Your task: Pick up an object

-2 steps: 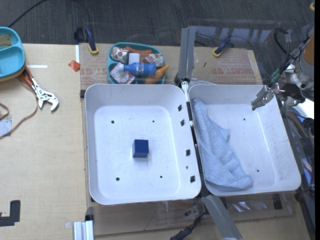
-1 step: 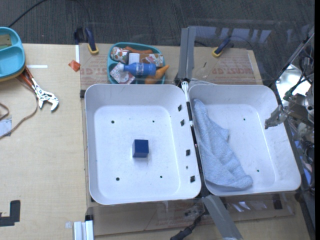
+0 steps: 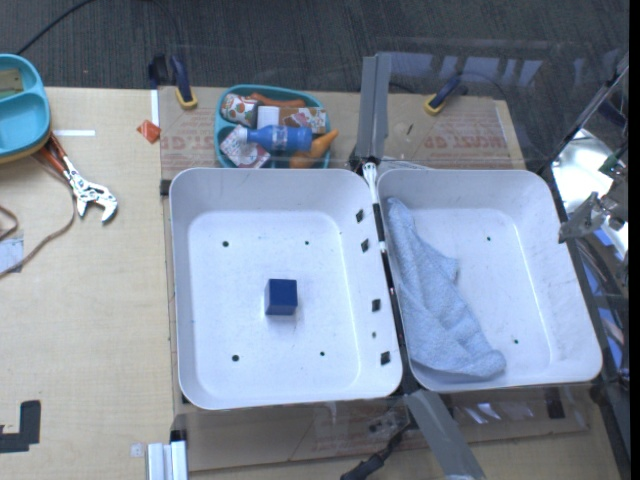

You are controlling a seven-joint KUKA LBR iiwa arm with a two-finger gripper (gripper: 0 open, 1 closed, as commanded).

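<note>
The arm's hardware at the right edge of the camera view is cut off by the frame and washed out by a bright glare; the gripper (image 3: 590, 218) reads there as a grey mass just over the right rim of the right bin (image 3: 540, 193). Whether its jaws are released or clenched cannot be determined from this view. Nothing is visible between them.

A teal dish (image 3: 18, 103) at the upper left corner is cut off by the frame edge. A small teal tub (image 3: 228, 108) behind the left bin holds a jumble of packets and a blue bottle; the individual items overlap and are hard to tell apart. Labels on the cardboard behind the bins are too faint to read.

The task object on offer in the left bin (image 3: 200, 208) is a blue cube (image 3: 282, 297). It is small, dark blue, sharp-edged, with its top face lighter than its near side. It sits flat on the bin floor, slightly below and left of centre, apart from all four walls and well apart from the gripper.

In the right bin lies a pale blue-grey cloth (image 3: 435, 298), crumpled, running along the left wall from the upper left corner down to the lower middle. Its folds hide the floor beneath.

A wrench (image 3: 88, 193) lies on the worktop (image 3: 90, 348) to the left of the bins.
</note>
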